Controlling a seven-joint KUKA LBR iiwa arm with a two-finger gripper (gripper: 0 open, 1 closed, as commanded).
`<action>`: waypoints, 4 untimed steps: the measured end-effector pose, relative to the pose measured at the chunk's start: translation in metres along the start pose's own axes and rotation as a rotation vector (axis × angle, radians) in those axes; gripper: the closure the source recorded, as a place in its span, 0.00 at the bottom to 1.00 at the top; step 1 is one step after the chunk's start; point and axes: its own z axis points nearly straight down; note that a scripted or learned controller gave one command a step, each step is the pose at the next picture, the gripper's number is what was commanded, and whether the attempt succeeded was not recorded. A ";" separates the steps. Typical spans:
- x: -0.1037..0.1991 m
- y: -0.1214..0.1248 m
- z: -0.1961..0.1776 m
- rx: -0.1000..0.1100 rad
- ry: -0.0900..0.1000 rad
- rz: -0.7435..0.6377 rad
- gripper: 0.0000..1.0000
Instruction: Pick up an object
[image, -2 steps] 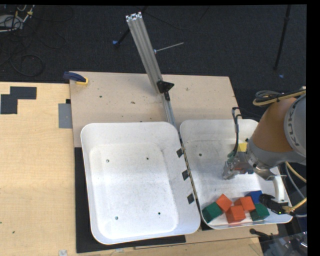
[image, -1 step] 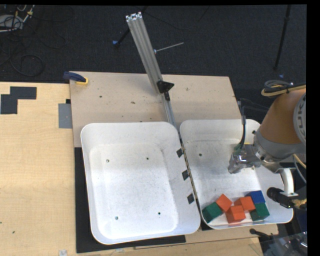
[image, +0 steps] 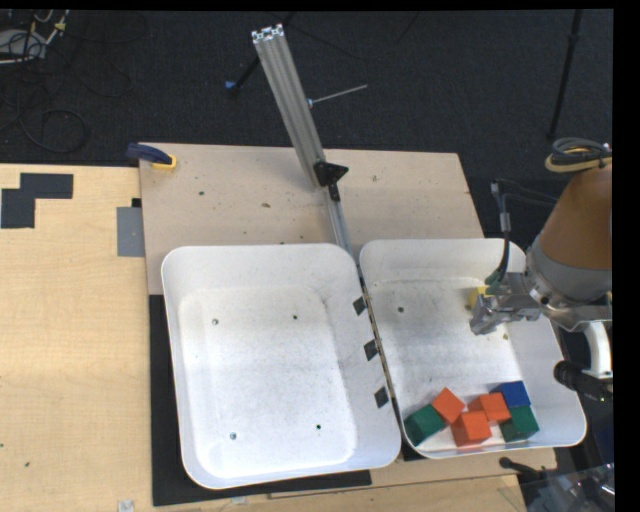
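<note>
From my screen the gripper (image: 490, 312) sits low over the right bin (image: 430, 290), up near its far right side. Honestly can't tell how the fingers are set, it's just a grey blur with a bit of yellow beside it. The blocks are all well clear of it, bunched at the bin's near edge: orange block (image: 449, 405), two more orange blocks (image: 480, 417), green block (image: 425, 423), another green block (image: 520, 427), blue block (image: 514, 394).

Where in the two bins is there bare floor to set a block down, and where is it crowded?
The left bin has bare floor from wall to wall. The right bin is bare at its far-left part, beside the divider. Blocks crowd its near end; the gripper hangs over its right side.
</note>
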 end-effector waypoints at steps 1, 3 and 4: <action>-0.001 0.001 -0.040 0.000 0.000 0.003 1.00; 0.096 -0.024 -0.056 0.006 0.004 -0.001 1.00; 0.153 -0.029 -0.061 0.006 0.003 -0.003 1.00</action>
